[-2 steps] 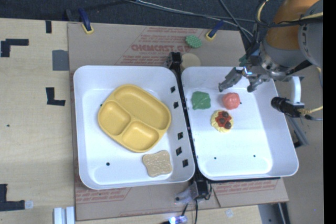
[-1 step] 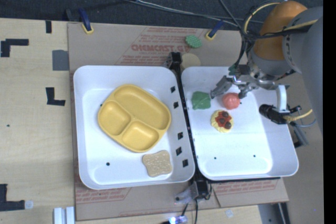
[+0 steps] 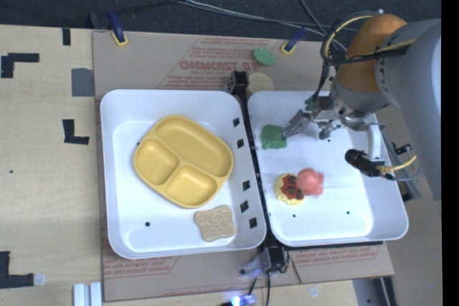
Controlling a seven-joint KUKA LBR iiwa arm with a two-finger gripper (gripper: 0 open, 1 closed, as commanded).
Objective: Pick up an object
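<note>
Beige toast slice lies below the yellow divided tray in the left bin. Right of that tray, across the divider, the gripper touches a green piece; grip state unclear.

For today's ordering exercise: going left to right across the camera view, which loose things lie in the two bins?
Yellow plastic divided tray → tan bread-slice toy → green leafy toy, beside the gripper → yellow-and-red toy food piece → pink rounded toy.

Glossy white plastic bins, smooth yellow plastic tray, matt cardboard underlay, possibly rough-surfaced toast piece
</note>
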